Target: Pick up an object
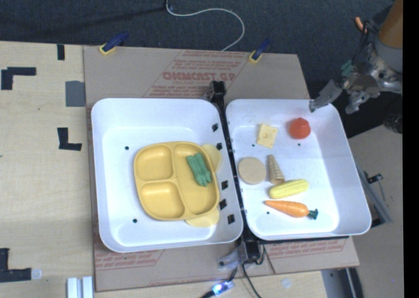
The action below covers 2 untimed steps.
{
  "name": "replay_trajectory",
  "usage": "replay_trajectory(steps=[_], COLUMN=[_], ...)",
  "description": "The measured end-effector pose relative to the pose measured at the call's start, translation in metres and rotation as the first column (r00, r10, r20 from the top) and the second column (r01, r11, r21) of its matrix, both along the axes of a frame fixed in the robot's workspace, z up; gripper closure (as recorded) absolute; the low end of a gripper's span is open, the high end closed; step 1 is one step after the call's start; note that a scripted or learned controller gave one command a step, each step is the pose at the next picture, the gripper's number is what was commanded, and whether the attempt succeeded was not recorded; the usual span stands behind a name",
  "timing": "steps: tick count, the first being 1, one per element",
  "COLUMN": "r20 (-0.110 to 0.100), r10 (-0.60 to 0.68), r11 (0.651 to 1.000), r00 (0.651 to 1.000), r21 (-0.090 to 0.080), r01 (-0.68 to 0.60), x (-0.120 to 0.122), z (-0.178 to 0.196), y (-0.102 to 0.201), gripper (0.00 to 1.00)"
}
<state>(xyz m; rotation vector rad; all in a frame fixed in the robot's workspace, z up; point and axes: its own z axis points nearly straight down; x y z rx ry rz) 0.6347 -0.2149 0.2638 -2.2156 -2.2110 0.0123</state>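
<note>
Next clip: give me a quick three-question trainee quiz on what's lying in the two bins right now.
1. True or false: the green bean lies on the yellow tray.
2. Which lies nearest the gripper? A carrot B tomato C corn
3. Fill in: the cheese lies in the ___ bin.

Key: 1 true; 2 B; 3 right
</note>
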Motion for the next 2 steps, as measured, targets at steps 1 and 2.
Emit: replay_trajectory(steps=[1, 2], r20=[0.013, 0.007], r10=[0.003, 0.005], r11=[1.000, 1.000], r00=[1.000, 1.000], r21=[-0.003, -0.002], r01=[-0.003, -0.004], x=[0.002, 0.000], z=[0.008, -0.055], y=[0.000, 0.007], gripper=[0.00, 0.00])
